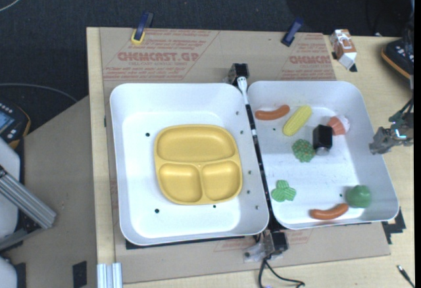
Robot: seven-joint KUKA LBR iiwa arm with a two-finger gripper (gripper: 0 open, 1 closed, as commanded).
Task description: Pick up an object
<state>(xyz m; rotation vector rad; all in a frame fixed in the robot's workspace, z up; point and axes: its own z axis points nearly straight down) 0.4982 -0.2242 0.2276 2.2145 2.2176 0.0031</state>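
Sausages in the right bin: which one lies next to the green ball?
The sausage at the bin's near edge, touching the green ball. The other sausage lies far, beside the yellow corn.

Lying loose in the right bin: sausage and yellow corn cob toward the far edge, black block touching a pink piece, two green leafy bits mid-floor, second sausage beside a green ball at the near right corner.
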